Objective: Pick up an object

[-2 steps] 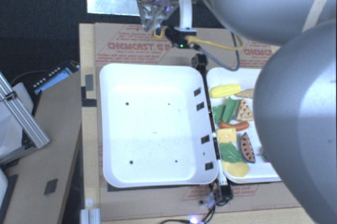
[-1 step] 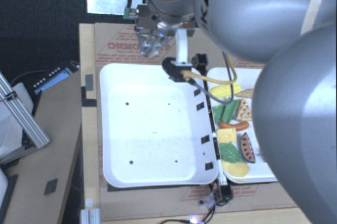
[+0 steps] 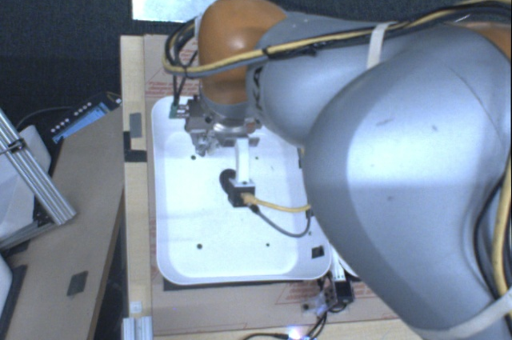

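Gripper [image 3: 206,140] is positioned at 11 o'clock over shallow white plastic bin [image 3: 184,250]; open or closed cannot be told. Nothing is seen held, so the pick is judged not yet done. Small black square piece [image 3: 318,252] is left at 5 o'clock.

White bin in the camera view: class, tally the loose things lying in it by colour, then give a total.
Black: 1, a small black piece near the white bin corner.
Total: 1 visible; the arm covers part of the bin.
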